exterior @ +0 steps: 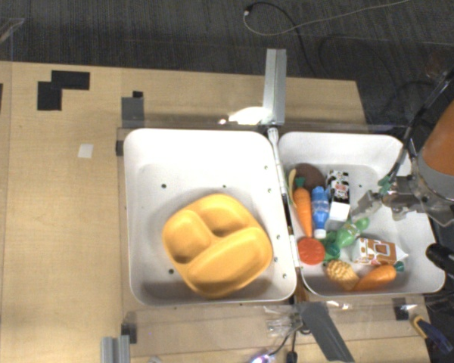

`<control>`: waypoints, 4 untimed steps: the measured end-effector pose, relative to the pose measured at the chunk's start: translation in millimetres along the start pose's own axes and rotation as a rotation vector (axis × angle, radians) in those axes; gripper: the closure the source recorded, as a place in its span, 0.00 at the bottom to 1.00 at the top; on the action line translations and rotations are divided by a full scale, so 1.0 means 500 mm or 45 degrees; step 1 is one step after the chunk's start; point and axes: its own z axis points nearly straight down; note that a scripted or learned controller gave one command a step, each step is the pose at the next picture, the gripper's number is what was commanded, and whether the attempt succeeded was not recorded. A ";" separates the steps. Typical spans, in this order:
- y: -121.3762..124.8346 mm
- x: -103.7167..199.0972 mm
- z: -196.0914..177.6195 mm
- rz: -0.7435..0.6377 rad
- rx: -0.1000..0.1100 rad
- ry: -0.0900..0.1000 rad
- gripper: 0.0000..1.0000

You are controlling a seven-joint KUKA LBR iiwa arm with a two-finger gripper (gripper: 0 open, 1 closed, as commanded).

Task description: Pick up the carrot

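Two white bins (136, 203) — one yellow bread loaf (216, 242), one carrot (303, 210), one blue bottle (320, 206).

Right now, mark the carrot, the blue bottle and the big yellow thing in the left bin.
carrot (303, 211), camera view, middle of its orange body
blue bottle (320, 207), camera view, middle of its body
yellow thing (216, 242), camera view, centre of its top

The wooden bench (60, 240) carries two shallow white bins side by side. The left bin (147, 203) touches the right bin (416, 278) along one edge.
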 end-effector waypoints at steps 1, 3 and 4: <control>-0.031 0.080 0.207 0.264 -0.022 -0.002 0.00; 0.105 -0.046 0.128 0.300 -0.002 -0.002 0.00; 0.151 0.072 0.212 0.501 -0.010 0.000 0.00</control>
